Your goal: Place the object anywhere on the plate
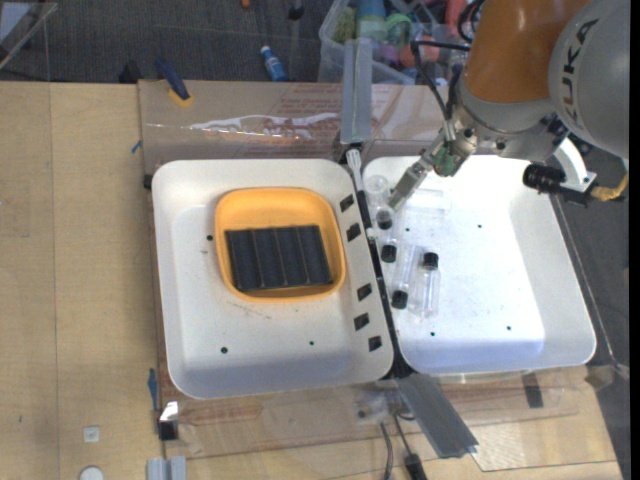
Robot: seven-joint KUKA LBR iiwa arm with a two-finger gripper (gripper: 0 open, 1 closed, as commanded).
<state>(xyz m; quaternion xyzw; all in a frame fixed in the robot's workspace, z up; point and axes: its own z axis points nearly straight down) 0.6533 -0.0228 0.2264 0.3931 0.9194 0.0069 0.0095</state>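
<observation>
**Gripper.** The gripper point(398, 194) hangs low over the back left corner of the right bin point(520, 218), near the divider between the two bins. It reaches down and to the left from the wrist as one slim grey shape. We cannot tell whether it is wide or narrow, and we see nothing held in it.

**Arm and writing.** Above the wrist sits the orange band point(515, 33). On the grey arm link point(605, 58) at the right edge we read the dark letters "UKA". The start of the word is hidden by the curve of the link. We find no other legible label.

**Right bin.** Just below the gripper lie several small clear items with black ends. The largest is a clear vial point(428, 280), which lies roughly front to back.

**Task object.** The black ribbed slab point(278, 258) lies flat on the orange plate point(275, 204), which sits in the left bin point(190, 338), well apart from the gripper. Its long axis runs left to right in the view, its right end slightly nearer the front. Its ribs run across that axis.

**Surroundings.** A row of small black tabs point(358, 263) lines the left bin's right rim. Behind the bench stands a clear tub of coloured items point(410, 8).
</observation>
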